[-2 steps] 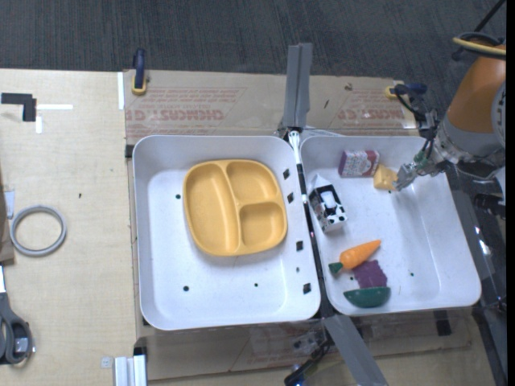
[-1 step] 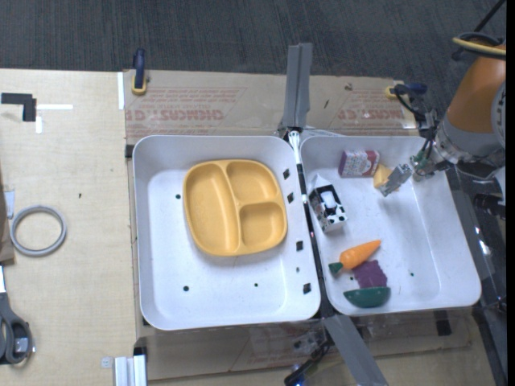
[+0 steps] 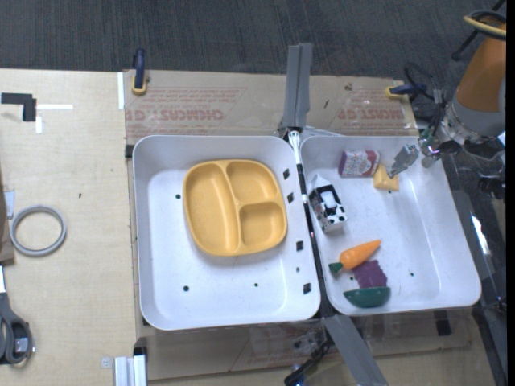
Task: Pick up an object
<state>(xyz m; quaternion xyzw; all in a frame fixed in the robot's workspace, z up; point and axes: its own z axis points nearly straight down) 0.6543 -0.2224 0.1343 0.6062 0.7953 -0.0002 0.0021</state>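
Note:
The right bin (image 3: 434, 240) holds several small items. A pink packet (image 3: 359, 163) lies at the back, with a yellow block (image 3: 387, 182) just right of it. A black-and-white toy (image 3: 328, 207) rests near the left wall. At the front are an orange carrot (image 3: 360, 253), a purple bunch (image 3: 370, 274) and a green piece (image 3: 367, 297). My gripper (image 3: 401, 162) hangs over the bin's back right part, just above and right of the yellow block. Nothing shows held in it.
A yellow divided plate (image 3: 236, 207) lies in the left bin (image 3: 161, 280). A grey bar (image 3: 298, 87) runs back from the seam between the bins. A tape roll (image 3: 36, 230) and scissors (image 3: 12, 340) lie on the wooden bench at the left.

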